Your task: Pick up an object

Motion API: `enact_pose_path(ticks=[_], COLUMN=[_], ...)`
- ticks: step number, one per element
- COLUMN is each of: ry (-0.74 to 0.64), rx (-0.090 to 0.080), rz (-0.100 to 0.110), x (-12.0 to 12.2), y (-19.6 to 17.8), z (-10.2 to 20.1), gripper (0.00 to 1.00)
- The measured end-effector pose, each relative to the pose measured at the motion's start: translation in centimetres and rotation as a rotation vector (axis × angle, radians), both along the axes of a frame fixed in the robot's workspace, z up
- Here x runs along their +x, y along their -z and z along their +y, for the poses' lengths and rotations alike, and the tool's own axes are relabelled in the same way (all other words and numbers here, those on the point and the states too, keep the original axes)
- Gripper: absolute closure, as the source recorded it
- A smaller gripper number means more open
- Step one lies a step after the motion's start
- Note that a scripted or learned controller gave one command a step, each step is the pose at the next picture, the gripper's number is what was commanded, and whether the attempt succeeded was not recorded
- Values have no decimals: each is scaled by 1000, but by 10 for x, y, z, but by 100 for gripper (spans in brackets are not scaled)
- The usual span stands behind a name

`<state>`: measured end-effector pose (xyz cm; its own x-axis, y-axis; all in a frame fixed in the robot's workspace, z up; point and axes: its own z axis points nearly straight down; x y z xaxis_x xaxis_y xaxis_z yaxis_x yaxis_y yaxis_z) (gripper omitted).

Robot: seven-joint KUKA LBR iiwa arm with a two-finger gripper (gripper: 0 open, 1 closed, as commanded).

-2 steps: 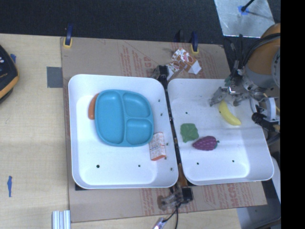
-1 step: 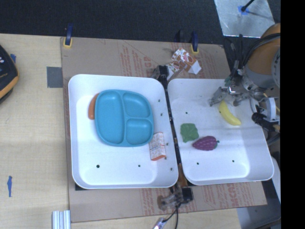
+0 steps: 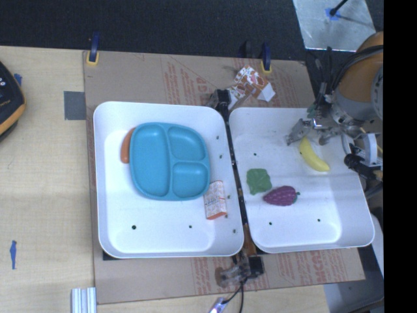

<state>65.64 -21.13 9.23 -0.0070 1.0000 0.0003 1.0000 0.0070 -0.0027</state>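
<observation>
1. The left white bin (image 3: 111, 175) holds a blue plastic plate with three parts (image 3: 169, 160) and a small paper packet (image 3: 215, 199).
2. The right white bin (image 3: 345, 230) holds a green soft lump (image 3: 258, 180), a purple toy grape bunch (image 3: 280, 195) and a yellow toy banana (image 3: 313, 156).
3. The end effector (image 3: 311, 128) hangs open over the banana's top end, gripping nothing. It looks ready to grab; next it should drop and close.

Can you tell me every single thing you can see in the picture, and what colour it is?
left bin: one, white, left half of the bench
right bin: one, white, beside it
divided plate: one, blue, left bin
orange thing: one, peeking from under the plate's left edge
small packet: one, white and red, left bin, lower right
banana: one, yellow, right bin
green lump: one, right bin
purple fruit: one, right bin
gripper: one, grey, just above the banana
</observation>
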Motion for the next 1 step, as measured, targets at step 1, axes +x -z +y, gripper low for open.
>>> enact_pose_path(ticks=[1], ry=[0], rx=[0], rz=[0], x=[0], y=[0], z=[0], gripper=[0])
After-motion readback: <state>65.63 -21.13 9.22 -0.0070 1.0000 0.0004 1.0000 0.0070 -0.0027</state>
